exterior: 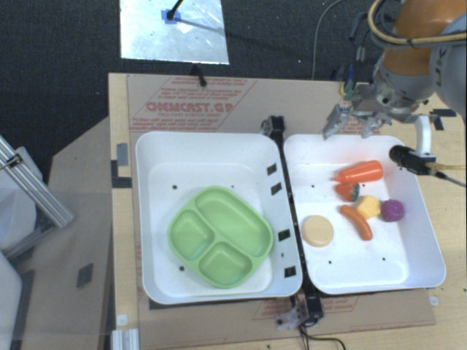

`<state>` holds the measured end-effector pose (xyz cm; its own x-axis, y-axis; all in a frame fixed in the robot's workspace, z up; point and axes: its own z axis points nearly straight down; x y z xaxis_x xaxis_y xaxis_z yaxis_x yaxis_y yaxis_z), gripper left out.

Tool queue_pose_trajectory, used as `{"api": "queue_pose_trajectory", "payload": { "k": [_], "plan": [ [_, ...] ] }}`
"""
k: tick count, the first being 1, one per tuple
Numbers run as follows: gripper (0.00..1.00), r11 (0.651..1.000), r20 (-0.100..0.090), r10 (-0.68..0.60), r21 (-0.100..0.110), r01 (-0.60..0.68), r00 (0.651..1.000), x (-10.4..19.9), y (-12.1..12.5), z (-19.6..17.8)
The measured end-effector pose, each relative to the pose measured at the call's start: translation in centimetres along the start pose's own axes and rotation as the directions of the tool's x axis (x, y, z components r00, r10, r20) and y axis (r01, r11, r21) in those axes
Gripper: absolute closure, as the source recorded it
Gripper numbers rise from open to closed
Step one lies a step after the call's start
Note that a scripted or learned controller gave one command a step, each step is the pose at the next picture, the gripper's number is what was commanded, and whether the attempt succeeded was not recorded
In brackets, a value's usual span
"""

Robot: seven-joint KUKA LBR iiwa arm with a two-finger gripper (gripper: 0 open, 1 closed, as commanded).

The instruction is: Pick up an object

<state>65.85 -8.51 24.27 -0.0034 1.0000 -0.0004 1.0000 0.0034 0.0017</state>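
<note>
The arm comes in from the upper right, orange band above grey wrist. The gripper hangs over the far rim of the right bin, near its back left corner. Its two grey fingers are spread apart with nothing between them.

Right bin contents, all lying on the bin floor well clear of the gripper:
- a carrot, orange, lying lengthwise toward the back
- a small tomato, red-orange with a green stem, just in front of the carrot and touching it
- a yellow piece, beside the tomato
- a purple ball, just right of the yellow piece
- a sausage, orange, slanted, touching the yellow piece's lower edge
- a cookie, pale tan and round, left of the sausage, near the divider side

Left bin holds a green plate with three compartments, lying flat in the front half.

Both bins rest on a cardboard sheet on the tabletop. Red print on the cardboard reads roughly "CHEMCAST GP"; smaller lines above and below are too fine to read. Behind the cardboard lies a shiny metal sheet with a small blue tag.
</note>
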Motion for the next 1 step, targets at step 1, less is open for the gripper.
{"api": "queue_pose_trajectory", "payload": {
  "k": [1],
  "plan": [
    [1.0,1.0,0.0,-0.003,-0.004,0.003,1.0,0.03,0.11,-1.17]
  ]
}}
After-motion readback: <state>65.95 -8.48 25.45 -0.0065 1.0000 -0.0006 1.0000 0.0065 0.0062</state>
